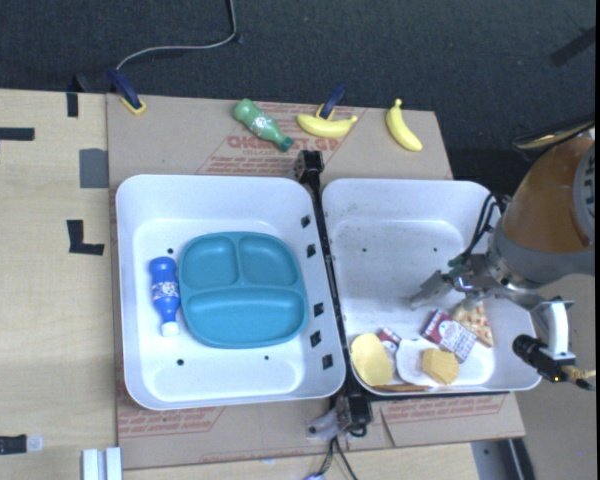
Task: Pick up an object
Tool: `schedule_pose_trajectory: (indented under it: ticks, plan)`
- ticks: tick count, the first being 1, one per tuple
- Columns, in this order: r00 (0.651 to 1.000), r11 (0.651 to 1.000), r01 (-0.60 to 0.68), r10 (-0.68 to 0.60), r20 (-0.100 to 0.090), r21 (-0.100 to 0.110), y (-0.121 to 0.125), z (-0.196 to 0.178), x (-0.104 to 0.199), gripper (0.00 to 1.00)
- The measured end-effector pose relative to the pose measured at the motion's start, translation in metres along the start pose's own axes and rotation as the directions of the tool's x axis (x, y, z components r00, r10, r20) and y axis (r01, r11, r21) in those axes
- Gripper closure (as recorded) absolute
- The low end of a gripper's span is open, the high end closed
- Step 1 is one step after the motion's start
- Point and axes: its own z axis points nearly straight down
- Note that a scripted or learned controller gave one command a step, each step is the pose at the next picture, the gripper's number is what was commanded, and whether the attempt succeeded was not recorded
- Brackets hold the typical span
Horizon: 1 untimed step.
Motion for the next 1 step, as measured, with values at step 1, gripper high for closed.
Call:
schedule_pose_trajectory:
  ticks: [1]
  plan:
    - [1.000,1.000,0.000,0.000,0.002,-0.005,-0.0017,0.0568,0.0100,0.00]
